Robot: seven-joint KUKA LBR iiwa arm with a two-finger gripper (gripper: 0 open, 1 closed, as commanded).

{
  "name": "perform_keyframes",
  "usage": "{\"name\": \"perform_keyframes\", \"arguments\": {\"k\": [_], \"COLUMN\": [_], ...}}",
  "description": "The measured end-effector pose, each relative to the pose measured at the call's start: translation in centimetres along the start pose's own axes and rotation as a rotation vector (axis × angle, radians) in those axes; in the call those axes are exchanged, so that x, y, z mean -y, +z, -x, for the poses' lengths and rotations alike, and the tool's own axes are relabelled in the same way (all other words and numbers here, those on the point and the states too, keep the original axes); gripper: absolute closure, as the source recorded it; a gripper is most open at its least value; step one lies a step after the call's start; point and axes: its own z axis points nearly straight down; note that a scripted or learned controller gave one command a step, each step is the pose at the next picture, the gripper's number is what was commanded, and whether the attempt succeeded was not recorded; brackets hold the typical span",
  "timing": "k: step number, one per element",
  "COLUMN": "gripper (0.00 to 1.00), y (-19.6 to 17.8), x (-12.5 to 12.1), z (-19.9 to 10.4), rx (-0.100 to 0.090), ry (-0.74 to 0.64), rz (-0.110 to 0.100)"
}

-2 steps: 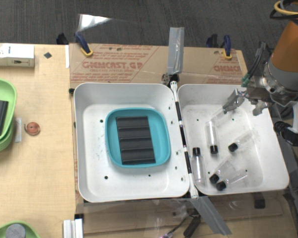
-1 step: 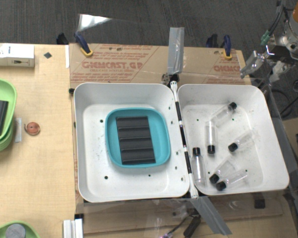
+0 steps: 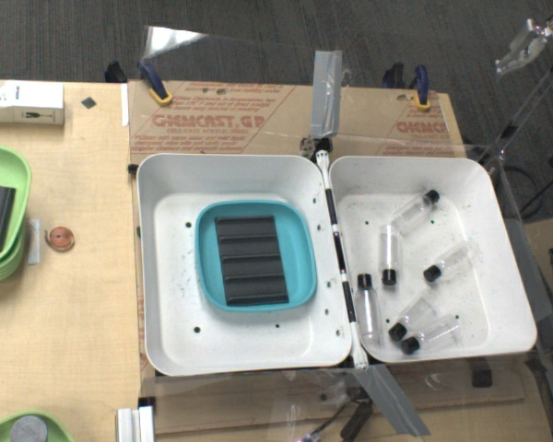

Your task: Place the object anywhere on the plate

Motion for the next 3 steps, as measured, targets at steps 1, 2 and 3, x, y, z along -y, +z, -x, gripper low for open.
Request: {"name": "perform_keyframes", "arguments": {"k": [1, 2, 3], "gripper": [0.0, 0.0, 1.0], "y": [24.4, 9.4, 8.6], "x": [2.4, 0.4, 0.3], "z": [2.7, 3.0, 2.9], "rx": [0.0, 0.0, 0.003], "ry": [0.115, 0.231, 0.227], "rz": [-0.001, -0.001, -0.003]}}
